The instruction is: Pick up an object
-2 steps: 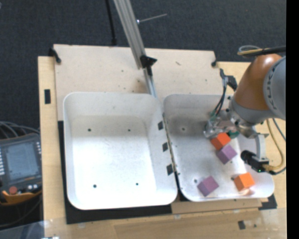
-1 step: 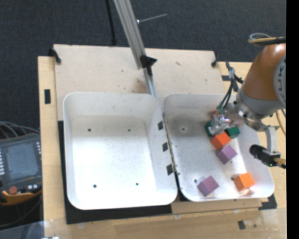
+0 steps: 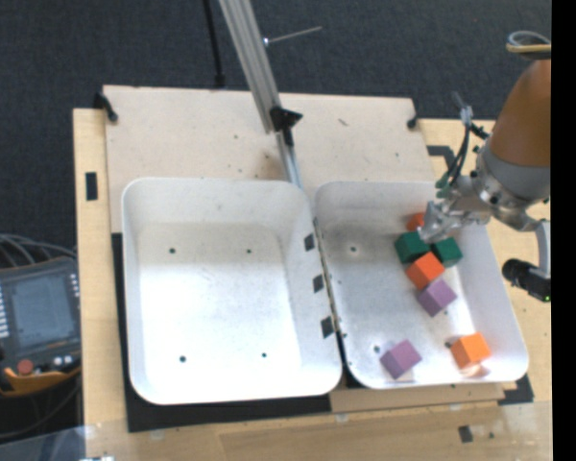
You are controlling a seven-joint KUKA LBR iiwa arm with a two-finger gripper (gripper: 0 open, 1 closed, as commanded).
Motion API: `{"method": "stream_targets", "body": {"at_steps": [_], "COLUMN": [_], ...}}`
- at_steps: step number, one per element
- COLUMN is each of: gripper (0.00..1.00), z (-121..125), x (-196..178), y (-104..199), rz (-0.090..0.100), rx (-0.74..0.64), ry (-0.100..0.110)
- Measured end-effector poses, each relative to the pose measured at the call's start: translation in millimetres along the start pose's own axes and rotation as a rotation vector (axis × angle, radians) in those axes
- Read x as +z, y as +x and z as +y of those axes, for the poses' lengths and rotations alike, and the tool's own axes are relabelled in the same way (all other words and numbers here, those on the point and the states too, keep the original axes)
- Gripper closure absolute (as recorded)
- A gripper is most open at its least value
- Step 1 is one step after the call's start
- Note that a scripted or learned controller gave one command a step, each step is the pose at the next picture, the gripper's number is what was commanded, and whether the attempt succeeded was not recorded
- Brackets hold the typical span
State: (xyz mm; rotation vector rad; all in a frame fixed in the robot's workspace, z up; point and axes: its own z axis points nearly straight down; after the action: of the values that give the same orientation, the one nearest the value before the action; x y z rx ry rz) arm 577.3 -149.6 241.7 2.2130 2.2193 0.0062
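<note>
On the surface [image 3: 96, 257], L bin [image 3: 221, 286] sits beside R bin [image 3: 365, 257] w/ purple cubes [image 3: 400, 358] [image 3: 436, 297], orange cubes [image 3: 424, 270] [image 3: 469, 350] & green blocks [image 3: 415, 247], hand [image 3: 440, 221] just over the greens, grip state can't tell.

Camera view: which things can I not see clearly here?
- Gripper: too small and blurred, so its grasp stays unclear.
- Green blocks: partly covered by the gripper above.
- Orange piece behind the gripper: mostly hidden.
- Arm: cut off by the right edge.
</note>
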Motion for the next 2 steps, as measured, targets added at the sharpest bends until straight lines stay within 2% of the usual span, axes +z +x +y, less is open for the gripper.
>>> {"method": "stream_targets", "body": {"at_steps": [1, 2], "gripper": [1.00, 1.00], "z": [13, 19], "x": [9, -2], "y": [55, 109], "rz": [0.003, 0.004], "rx": [-0.004, -0.006], "ry": [0.007, 0.005]}}
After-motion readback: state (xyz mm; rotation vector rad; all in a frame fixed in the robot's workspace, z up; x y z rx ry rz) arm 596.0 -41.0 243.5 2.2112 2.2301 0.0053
